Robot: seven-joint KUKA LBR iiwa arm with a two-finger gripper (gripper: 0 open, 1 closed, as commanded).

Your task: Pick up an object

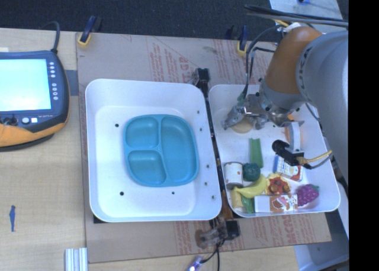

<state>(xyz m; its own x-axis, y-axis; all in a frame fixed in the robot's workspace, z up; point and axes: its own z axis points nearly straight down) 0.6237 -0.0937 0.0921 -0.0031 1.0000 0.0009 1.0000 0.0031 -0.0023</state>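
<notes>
**Gripper low over a tan round thing in the right-hand bin**

Closest to us, at the near edge of the right-hand bin [232,145], a red and white carton [283,203] lies next to a small green block [247,205]; purple grapes [307,194] sit just beside the carton's right end. A little further back, a yellow banana [251,190] lies touching the green block; a red and orange toy [276,185] is just to its right; another small carton [288,171] is behind that. A little can [233,174] lies on its side by the bin's left wall, with a dark green lump [251,171] right next to it; a long green stick [255,151] lies behind the lump.

The left-hand bin [106,145] holds a blue plate [160,150] with three parts; it lies flat in the middle.

Further back in the right-hand bin, the gripper [244,121] hangs low over a tan round thing [241,126]; the thing peeks out right under it; I cannot tell if the gripper is open, closed or gripping it. The grey arm [325,86] comes in from the right.

Off to the far left, a screen in an orange case [26,89] rests on the bench; two blue clamps [89,27] sit at the back edge.
</notes>
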